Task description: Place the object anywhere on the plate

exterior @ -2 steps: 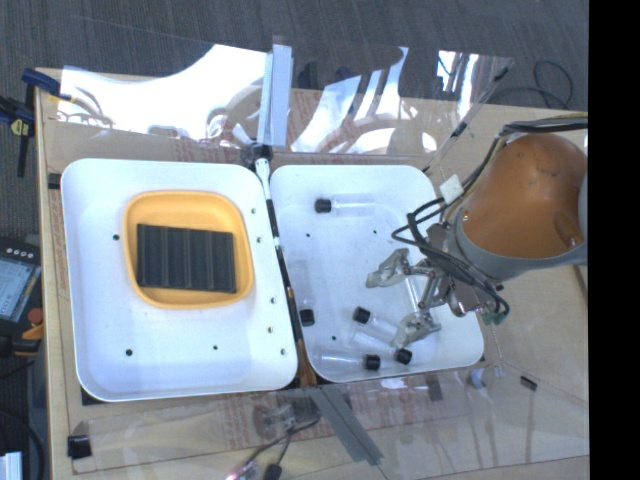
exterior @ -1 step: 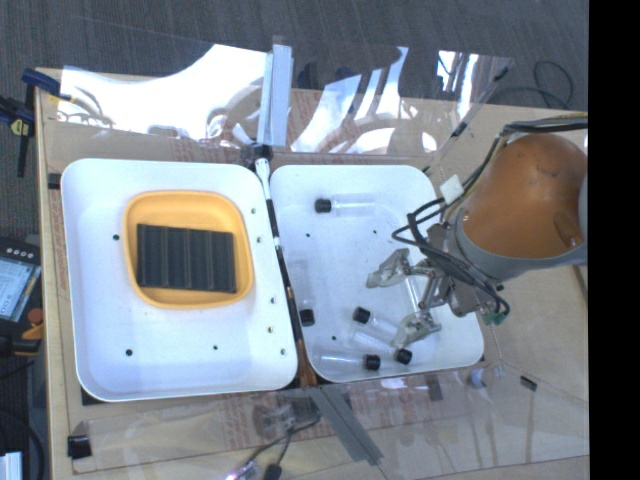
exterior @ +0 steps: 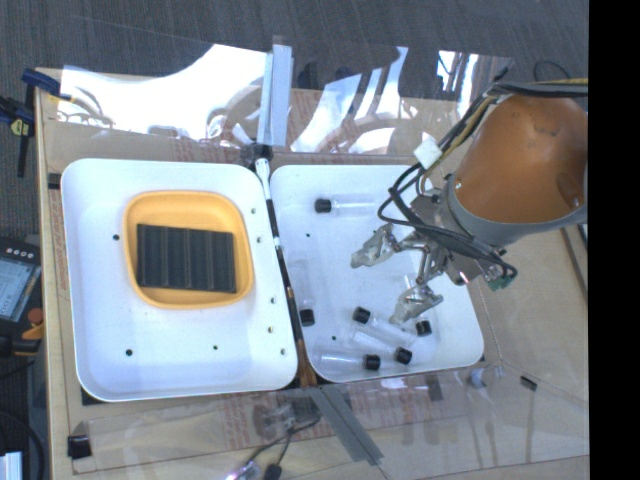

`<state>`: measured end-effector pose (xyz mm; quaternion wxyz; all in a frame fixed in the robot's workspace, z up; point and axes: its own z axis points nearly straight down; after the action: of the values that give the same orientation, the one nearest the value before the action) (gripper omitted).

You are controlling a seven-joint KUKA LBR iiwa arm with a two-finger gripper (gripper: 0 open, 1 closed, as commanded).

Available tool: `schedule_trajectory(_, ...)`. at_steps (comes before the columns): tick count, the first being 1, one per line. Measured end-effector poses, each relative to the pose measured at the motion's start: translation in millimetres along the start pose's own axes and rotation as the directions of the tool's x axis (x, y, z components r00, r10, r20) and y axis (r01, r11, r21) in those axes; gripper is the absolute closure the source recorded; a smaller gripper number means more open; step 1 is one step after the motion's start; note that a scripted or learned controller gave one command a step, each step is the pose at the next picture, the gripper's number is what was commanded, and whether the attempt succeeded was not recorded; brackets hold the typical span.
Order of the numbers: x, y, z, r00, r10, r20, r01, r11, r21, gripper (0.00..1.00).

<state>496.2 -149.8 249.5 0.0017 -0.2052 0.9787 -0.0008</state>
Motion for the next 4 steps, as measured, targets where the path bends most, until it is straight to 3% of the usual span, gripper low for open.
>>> schedule_trajectory(1, 8, -37, 58, 0.853, -0.521, -0.002, 0.521, 0.853, -0.008, 0.0)
schedule_trajectory(2, 39, -41, 70, 0.613, -0.79, 0.0, 0.79, 0.613, -0.007, 0.0)
schedule_trajectory(3, 37, -37, 52, 0.343, -0.939, 0.003, 0.939, 0.343, -0.005, 0.0)
schedule_trajectory(4, 37, -37, 52, 0.344, -0.939, 0.003, 0.939, 0.344, -0.006, 0.0)
